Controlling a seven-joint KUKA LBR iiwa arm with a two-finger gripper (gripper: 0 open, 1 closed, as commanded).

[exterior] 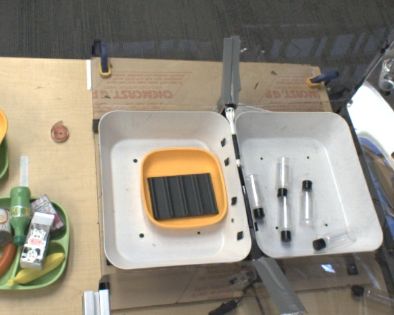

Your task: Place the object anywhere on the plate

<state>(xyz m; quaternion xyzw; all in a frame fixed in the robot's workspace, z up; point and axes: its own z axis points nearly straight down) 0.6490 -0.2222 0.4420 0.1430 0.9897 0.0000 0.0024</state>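
Camera view: capped tubes [282, 176] lie at eight o'clock from the arm [375, 120], orange plate [182, 159] at nine. Pincer's grip: cannot tell.

arm [389, 71] | at frame's upper right edge | claw state unreadable

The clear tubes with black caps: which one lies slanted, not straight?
The clear plastic tube with a black cap in the right white bin's near corner; the others lie straight.
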